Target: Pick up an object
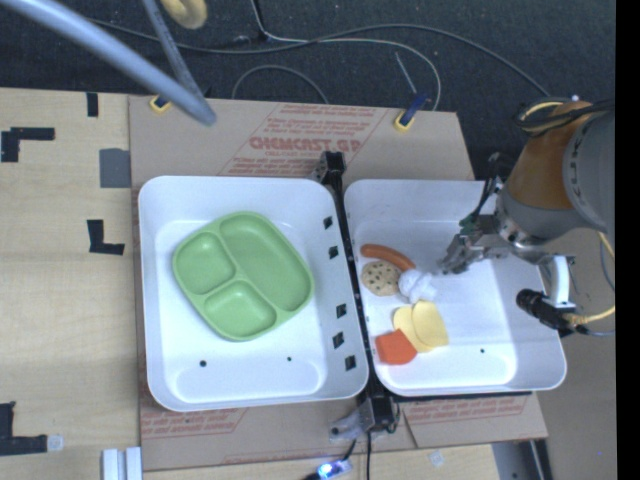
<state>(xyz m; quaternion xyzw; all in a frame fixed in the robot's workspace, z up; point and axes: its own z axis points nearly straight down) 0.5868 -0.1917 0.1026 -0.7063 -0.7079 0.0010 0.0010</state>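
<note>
The worktop (60, 298) carries a cardboard sheet (300, 143) and, on it, two shallow white bins side by side. The left bin (160, 368) holds a green divided plate (242, 274). The right bin (520, 363) holds the small things, gathered near its left wall: a hot dog (386, 256), a round cookie (379, 278), a white crumpled item (417, 287), a pale yellow piece (421, 325) and an orange-red piece (396, 348) touching it.

The arm (560, 183) reaches in from the right, with the gripper (455, 258) low over the right bin, just beside the white item and the end of the hot dog. Whether the fingers are parted or closed cannot be told; nothing is seen between them.

The likely risk is crowding. The cookie, hot dog and white item lie nearly touching, so a descent here could land the fingers on top of one, push a neighbour aside, or pinch only an edge that slips out on lifting.
</note>
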